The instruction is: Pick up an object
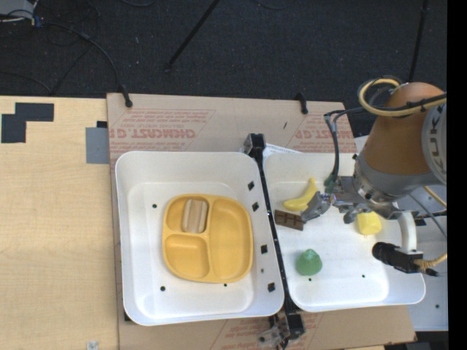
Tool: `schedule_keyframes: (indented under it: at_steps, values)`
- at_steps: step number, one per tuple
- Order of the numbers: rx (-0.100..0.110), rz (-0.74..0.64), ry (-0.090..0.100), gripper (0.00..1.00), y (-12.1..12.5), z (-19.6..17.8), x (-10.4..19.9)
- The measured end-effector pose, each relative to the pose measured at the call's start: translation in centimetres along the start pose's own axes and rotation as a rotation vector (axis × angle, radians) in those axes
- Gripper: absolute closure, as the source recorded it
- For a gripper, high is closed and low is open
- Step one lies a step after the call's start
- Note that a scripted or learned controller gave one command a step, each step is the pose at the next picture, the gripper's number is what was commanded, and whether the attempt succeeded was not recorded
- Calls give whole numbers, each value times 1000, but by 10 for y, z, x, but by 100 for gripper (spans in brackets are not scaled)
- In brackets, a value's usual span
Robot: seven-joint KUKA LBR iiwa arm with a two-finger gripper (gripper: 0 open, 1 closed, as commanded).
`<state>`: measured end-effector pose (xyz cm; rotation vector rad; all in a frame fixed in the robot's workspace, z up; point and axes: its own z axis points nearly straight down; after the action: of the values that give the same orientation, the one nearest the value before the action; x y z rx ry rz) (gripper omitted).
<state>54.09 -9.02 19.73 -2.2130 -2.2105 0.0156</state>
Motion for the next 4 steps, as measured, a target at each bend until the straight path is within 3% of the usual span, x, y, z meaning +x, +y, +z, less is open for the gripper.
schedule_keyframes:
  at_steps: [1,3,4]
  values:
    - [-12,-1,-1,0,3,-6,0]
    - [-12,0,-2,0,5,111,2]
    - [-10,4,-1,100,5,99,1]
